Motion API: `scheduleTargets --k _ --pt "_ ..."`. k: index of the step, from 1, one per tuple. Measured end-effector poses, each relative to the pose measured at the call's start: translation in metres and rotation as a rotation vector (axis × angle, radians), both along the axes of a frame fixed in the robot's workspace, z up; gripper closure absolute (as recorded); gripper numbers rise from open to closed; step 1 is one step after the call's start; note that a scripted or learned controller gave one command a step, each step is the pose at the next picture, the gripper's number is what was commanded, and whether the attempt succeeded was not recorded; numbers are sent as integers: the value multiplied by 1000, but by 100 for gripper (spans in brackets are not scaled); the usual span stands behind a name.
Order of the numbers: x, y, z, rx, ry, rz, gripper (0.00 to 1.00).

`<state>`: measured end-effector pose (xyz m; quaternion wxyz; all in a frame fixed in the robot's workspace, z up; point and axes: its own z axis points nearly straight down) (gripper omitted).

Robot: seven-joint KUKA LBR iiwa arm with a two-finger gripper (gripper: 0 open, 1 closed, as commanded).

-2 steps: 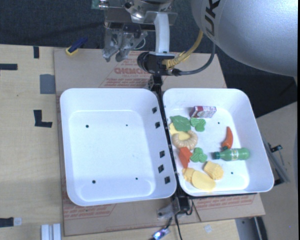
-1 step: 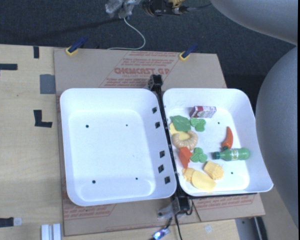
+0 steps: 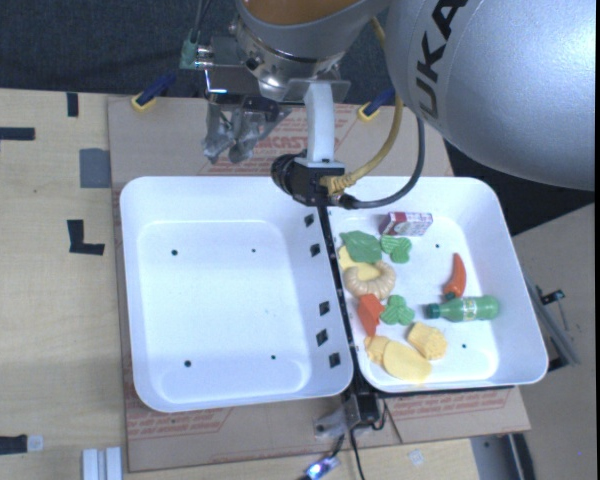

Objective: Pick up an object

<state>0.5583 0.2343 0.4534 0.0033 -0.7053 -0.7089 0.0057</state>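
- Grey two-finger gripper (image 3: 232, 140) hangs beyond the left white bin's (image 3: 140, 268) far edge; its grip state cannot be told.
- Green plastic bottle (image 3: 463, 310) lies near the right white bin's (image 3: 510, 258) right edge.

We see a light wooden bench (image 3: 40, 298) with some black marks on it. A flat brown cardboard sheet (image 3: 165, 128) lies on the bench. Two white bins sit side by side on the cardboard, the left bin (image 3: 140, 268) and the right bin (image 3: 500, 268), and their edges touch in the middle.
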Motion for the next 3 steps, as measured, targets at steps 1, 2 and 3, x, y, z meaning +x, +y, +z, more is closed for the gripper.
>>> scheduleTargets --k 1,2,3 --pt "-58 0 88 8 -19 1 100" --pt "-76 -1 31 0 -6 -3 100" --pt "-9 -7 83 4 -18 -6 100"
